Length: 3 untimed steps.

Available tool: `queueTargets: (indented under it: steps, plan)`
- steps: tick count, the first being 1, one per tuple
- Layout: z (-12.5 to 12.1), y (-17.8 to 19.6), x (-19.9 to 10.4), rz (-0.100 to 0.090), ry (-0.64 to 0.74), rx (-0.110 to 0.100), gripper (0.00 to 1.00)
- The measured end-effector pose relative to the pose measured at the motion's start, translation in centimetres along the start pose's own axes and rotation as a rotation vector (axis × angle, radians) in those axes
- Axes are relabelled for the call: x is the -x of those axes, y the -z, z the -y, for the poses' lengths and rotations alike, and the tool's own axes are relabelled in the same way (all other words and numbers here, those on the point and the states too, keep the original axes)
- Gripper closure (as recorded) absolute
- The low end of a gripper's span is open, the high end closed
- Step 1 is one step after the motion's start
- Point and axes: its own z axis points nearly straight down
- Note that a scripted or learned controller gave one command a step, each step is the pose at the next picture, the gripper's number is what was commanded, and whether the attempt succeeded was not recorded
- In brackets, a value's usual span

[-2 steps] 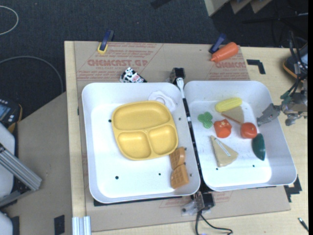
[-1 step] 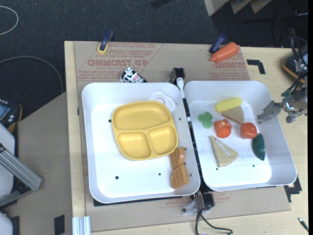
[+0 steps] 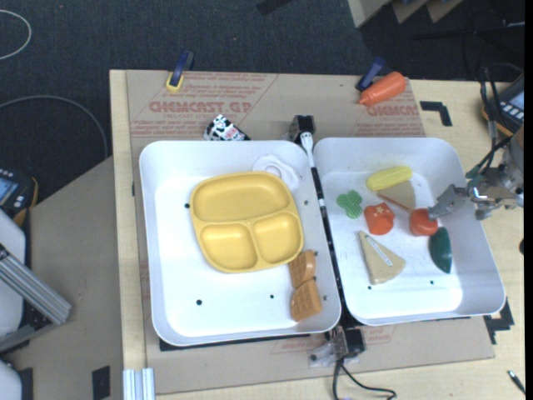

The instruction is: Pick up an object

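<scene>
Brown bread [image 3: 305, 287], red tomato [image 3: 423, 222] beside gripper [image 3: 447, 201]

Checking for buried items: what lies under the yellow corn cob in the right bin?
The corn cob rests on a tan wedge, whose lower part shows. Whatever lies beneath the covered part cannot be seen.
</scene>
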Motion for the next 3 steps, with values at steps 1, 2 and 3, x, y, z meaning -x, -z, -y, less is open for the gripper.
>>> queueTargets:
  steps: [1,2,3]
  plan:
    - [0.8,-5.8,-0.7,-0.001,0.001,-0.002,0.00]
    - [0.9,-11.1,-0.8,-0.001,0.000,-0.001,0.00]
    - [0.7,-9.7,-0.7,0.003,0.000,0.007,1.00]
